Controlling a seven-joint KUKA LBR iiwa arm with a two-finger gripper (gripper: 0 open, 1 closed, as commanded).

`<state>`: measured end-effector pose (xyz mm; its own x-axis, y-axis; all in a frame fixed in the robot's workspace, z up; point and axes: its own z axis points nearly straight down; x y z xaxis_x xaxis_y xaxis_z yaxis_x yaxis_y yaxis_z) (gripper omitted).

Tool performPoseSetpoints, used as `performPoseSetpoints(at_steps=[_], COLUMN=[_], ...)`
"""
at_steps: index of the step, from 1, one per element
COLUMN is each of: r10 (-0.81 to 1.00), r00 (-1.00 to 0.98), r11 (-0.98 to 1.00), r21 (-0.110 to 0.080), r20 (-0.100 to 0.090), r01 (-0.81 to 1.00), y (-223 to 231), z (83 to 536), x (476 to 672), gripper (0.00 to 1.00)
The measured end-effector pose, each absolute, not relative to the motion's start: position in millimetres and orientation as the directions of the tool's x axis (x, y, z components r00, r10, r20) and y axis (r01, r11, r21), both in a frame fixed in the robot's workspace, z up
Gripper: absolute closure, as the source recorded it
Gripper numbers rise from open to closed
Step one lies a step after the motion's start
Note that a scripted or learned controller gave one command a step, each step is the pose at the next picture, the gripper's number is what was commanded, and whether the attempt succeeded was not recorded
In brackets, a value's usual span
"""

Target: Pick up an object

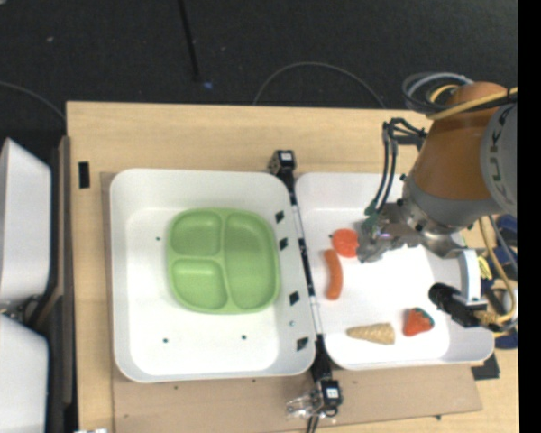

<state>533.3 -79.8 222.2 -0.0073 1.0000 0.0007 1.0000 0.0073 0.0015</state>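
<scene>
Closest to you, at the front of the right bin (392, 289), there's a tan cone-shaped piece (371, 334) lying on its side, tip pointing toward the left bin, and just to its right sits a small red strawberry-like piece (418, 322), near the cone but apart from it. Move up a touch and you've got a long orange-red piece (334, 274) lying lengthwise close to the divider between the bins. Right above it, near but apart, is a round orange-red piece (344, 242), and that's where the action is: the gripper (371, 240) is down low in the right bin, just beside that round piece on its right side. From this angle you can't tell how far the gripper is open or whether it has hold of anything; it's a dark cluster and the view doesn't settle it. Across the divider, the left bin (135, 269) holds a green divided plate (224, 260), sitting flat around its middle. Farther back, the grey arm with its orange band (455, 156) comes in from the right over the wooden bench (180, 133).
</scene>
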Motion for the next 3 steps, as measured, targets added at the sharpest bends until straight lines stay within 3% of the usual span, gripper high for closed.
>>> performPoseSetpoints(at_steps=[2, 3], r10=[1.000, 1.000], r00=[-0.009, -0.007], r11=[0.009, 0.007], r21=[0.002, 0.000], r20=[0.002, 0.000], r01=[1.000, 1.000], y=[35, 86], z=[240, 231], x=[533.6, 518.4], gripper=[1.00, 1.00])
